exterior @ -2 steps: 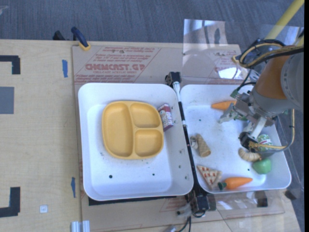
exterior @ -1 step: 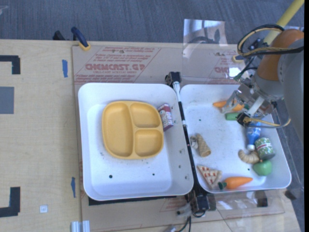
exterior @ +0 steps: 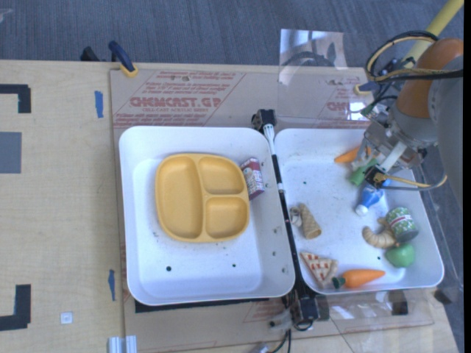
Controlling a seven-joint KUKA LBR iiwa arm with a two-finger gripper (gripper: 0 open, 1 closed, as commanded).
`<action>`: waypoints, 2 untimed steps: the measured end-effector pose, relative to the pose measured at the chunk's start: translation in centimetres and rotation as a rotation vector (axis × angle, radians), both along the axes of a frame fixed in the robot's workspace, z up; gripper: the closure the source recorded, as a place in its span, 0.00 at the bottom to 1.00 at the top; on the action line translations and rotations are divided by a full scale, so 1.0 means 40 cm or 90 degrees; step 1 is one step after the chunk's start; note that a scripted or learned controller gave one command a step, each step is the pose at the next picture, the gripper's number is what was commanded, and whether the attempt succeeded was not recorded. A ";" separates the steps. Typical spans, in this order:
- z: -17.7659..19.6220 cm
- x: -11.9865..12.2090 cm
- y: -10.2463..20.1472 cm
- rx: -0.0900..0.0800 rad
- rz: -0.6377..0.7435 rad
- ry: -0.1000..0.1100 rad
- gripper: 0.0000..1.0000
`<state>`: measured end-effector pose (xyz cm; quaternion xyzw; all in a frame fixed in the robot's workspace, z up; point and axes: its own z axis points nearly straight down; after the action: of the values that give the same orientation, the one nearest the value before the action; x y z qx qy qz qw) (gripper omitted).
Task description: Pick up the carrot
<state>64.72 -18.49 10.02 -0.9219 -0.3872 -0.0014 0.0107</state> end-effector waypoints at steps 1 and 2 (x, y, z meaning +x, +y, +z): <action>-0.010 -0.013 -0.005 0.002 -0.002 0.011 0.00; -0.031 -0.004 -0.050 0.001 -0.187 0.018 0.00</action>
<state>64.56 -20.51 8.79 -0.9686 -0.2480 0.0099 0.0164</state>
